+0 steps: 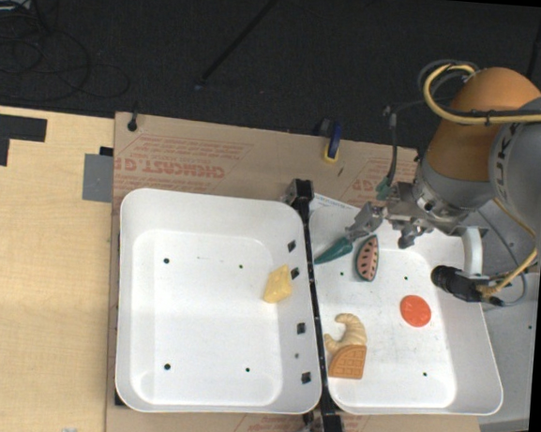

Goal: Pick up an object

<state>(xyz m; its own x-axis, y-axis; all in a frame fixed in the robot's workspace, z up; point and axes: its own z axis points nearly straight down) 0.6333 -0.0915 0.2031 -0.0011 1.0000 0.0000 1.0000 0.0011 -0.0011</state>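
Item 1: gripper (389, 223). It hangs over the far edge of the right bin (481, 389); you cannot tell from this slant how wide it stands, and nothing shows held in it.

Item 2: watermelon slice (367, 258), just below the gripper toward the camera, nearest candidate. Judged a light, stiff plastic toy; take it across its narrow width.

Item 3: teal piece (335, 252), just left of the slice, lying against the bin's left wall; awkward to reach.

Item 4: orange disc (416, 312), nearer the camera and a little right; flat, likely slippery.

Item 5: tan waffle-patterned toy (347, 348), further forward still.

Item 6: yellow lump (278, 285), well left, in the left bin (155, 247).

Item 7: arm. It enters from the right, orange band (476, 125) above the wrist, wrist bent down toward the tabletop (31, 265).
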